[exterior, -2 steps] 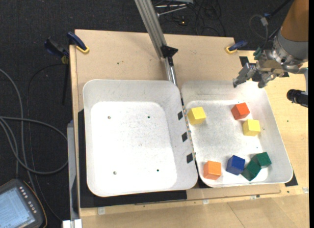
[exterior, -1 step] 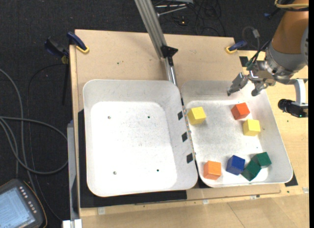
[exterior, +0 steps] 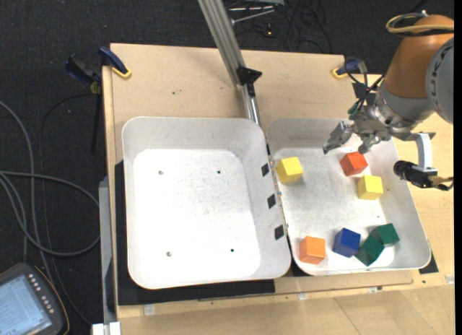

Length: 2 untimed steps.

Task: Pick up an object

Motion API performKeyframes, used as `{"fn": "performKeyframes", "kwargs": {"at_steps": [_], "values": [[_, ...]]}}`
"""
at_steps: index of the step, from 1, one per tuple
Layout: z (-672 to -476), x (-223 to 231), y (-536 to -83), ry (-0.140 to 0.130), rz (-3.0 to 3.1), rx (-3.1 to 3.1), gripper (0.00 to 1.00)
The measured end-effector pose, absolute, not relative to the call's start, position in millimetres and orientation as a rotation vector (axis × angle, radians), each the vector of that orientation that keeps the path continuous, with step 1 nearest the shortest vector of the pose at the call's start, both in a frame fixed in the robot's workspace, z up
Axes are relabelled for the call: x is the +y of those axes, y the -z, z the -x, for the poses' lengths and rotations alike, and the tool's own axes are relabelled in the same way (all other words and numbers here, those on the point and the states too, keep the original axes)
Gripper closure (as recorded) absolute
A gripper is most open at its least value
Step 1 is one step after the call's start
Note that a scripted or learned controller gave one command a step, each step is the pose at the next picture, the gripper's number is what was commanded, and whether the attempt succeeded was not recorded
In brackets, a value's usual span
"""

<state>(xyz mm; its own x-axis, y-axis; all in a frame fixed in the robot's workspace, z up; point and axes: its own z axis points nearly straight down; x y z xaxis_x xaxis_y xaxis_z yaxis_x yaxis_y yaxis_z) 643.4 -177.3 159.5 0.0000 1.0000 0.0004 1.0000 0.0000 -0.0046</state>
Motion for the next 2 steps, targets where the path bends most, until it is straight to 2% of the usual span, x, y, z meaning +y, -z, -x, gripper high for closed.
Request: {"fn": "performKeyframes", "kwargs": {"at_steps": [1, 2], "values": [[-645.2, -178, -173, 0.002, 2.225, -2.223, 1.0], [-643.1, -175, -218, 0.005, 2.223, -2.228, 1.0]]}}
